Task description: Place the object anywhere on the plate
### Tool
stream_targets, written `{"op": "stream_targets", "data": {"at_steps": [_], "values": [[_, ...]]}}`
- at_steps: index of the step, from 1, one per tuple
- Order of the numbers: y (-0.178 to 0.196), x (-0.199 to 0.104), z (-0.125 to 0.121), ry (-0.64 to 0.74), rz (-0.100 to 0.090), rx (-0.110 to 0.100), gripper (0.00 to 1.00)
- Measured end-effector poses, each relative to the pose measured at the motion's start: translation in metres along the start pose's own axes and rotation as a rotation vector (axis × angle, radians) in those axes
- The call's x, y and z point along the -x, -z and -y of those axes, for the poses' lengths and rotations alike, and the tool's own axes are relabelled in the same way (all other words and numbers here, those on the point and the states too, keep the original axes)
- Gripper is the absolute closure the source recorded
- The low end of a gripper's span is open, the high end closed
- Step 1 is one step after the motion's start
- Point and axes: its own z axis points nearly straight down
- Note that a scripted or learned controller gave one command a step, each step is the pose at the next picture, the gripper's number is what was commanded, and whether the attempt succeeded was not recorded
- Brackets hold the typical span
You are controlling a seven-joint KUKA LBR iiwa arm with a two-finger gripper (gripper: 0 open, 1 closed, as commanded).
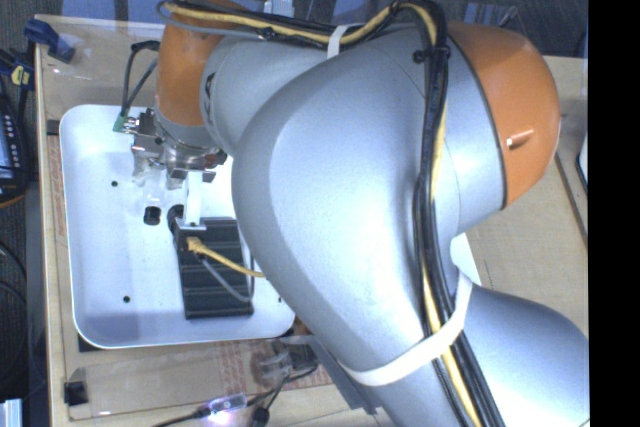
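One small black thing is seen lying in the white bin. It is just in front of the gripper, on the side nearer the camera. Whether the gripper is open or shut cannot be told. The thing's long side cannot be made out. A short reach toward the camera is probably needed.
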Motion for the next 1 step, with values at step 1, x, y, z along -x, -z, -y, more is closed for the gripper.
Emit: {"op": "stream_targets", "data": {"at_steps": [1], "values": [[0.1208,0.0069,-0.0102,-0.444,-0.001,0.004,1.00]]}}
